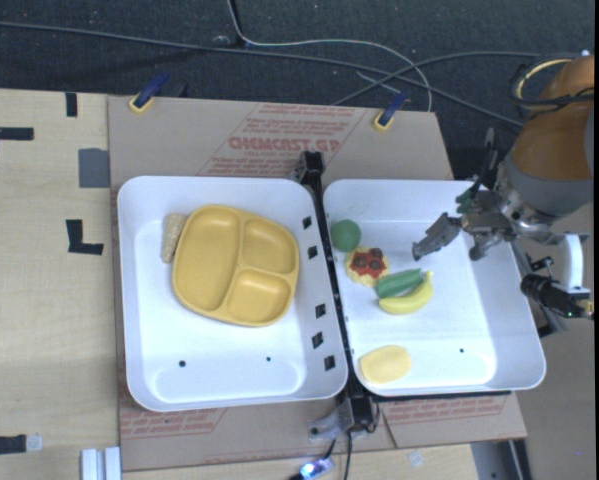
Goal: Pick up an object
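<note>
Camera view: jaws (431,243) over right bin (499,363), opening unclear; tan item (171,236) half hidden under yellow tray (235,265).

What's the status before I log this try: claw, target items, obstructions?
Claw open, above right bin, holding nothing. Banana, green ball, pizza slice lie loose left of it. Nothing between claw and banana.

A robotics lab: taped cardboard (279,138) under white bins (139,298), loose cables (309,48).
</note>
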Controlling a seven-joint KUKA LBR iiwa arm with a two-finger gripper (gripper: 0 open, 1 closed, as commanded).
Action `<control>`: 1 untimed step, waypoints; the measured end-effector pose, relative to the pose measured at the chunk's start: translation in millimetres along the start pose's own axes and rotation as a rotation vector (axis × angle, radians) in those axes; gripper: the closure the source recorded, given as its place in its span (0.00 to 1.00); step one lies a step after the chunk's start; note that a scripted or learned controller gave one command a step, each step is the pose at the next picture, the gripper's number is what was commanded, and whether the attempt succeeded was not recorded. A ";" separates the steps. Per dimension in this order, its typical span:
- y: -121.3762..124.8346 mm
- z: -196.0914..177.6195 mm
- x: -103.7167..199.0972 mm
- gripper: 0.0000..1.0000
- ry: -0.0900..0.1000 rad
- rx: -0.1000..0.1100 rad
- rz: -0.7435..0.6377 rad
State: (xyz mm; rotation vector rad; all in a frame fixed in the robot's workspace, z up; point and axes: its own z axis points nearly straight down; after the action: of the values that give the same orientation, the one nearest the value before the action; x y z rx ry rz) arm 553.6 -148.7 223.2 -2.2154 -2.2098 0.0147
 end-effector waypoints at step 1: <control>2.6 -7.8 0.6 0.00 -0.002 -0.014 -0.004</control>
State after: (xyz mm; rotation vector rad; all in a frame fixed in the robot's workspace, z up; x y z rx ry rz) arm 556.3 -148.1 231.0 -2.2189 -2.2220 0.0020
